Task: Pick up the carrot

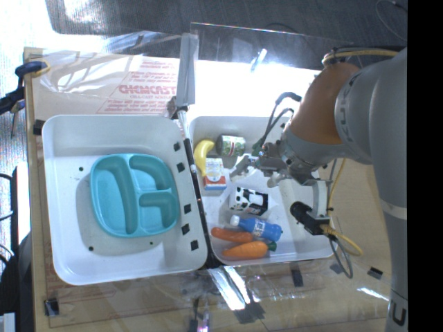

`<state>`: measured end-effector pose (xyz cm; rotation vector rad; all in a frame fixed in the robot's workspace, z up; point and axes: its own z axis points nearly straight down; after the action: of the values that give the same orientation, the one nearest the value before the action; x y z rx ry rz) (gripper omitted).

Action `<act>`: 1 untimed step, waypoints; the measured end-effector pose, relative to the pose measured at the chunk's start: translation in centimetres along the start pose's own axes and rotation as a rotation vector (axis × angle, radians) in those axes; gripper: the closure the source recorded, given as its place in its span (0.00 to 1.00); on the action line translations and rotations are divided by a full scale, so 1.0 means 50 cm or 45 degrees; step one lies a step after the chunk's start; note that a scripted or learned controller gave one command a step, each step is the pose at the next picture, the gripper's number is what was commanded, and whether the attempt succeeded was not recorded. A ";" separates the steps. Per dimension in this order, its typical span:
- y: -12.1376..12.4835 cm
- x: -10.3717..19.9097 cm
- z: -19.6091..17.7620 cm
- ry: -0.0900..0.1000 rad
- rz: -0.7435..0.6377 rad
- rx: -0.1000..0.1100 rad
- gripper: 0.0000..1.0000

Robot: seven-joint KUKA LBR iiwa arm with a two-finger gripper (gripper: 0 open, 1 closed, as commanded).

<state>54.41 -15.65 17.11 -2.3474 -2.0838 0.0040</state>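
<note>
I see the carrot lying at the near edge of the right bin beside a bottle, and judge it stiff, light and slightly slippery, best pinched across its thick middle, though my hand hovers apart, its opening unreadable.

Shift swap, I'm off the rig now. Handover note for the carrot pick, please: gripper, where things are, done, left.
Gripper: over the middle of the right bin, nothing seen between its fingers; open or shut not readable.
Carrot: lying at the right bin's near edge, a second orange piece and a water bottle just behind it.
Also in that bin: banana, can, black-and-white carton.
Left bin: blue divided tray.
Done: nothing lifted.
Left: descend on carrot, grasp, lift.
</note>
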 end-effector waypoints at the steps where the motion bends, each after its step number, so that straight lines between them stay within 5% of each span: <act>1: -0.136 0.022 0.139 0.002 0.313 -0.005 0.00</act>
<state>47.77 -13.72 10.16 -2.5864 -1.7819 -0.0010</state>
